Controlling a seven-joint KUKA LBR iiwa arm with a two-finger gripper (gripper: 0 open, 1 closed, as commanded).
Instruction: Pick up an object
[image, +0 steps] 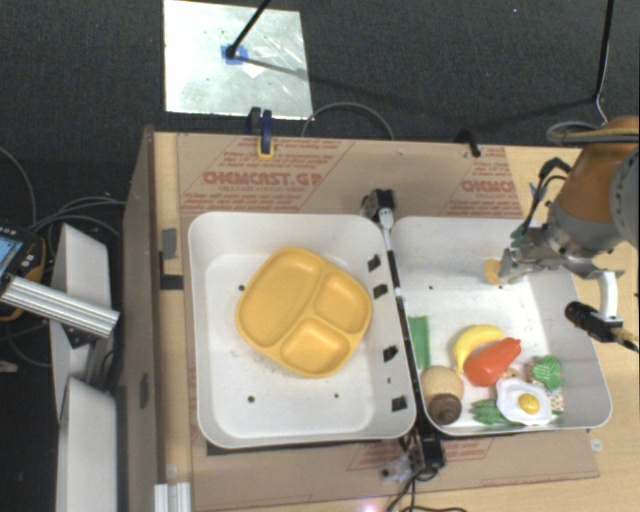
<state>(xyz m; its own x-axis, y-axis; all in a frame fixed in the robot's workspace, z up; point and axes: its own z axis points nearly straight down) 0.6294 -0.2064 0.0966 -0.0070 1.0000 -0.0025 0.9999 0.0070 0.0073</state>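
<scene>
Dark carpet is lying around the bench, with cables (45, 215) trailing at the far left beside a metal bar (60, 306). A brown board (330, 170) with red lettering is covering the bench top, and a shiny sheet (237, 58) is lying on the floor behind it. The left bin (225, 400) is holding a yellow divided plate (303, 311). The right bin (590, 400) is holding a green strip (418, 341), a brown ball (442, 391), a banana (474, 341), a red piece (492, 361), a fried egg (526, 402) and green leaves (546, 373) along its near side. A small yellow piece (492, 270) is sitting further back, just beside the gripper (512, 268), which is reaching in from the right; whether it is gripping anything cannot be told
</scene>
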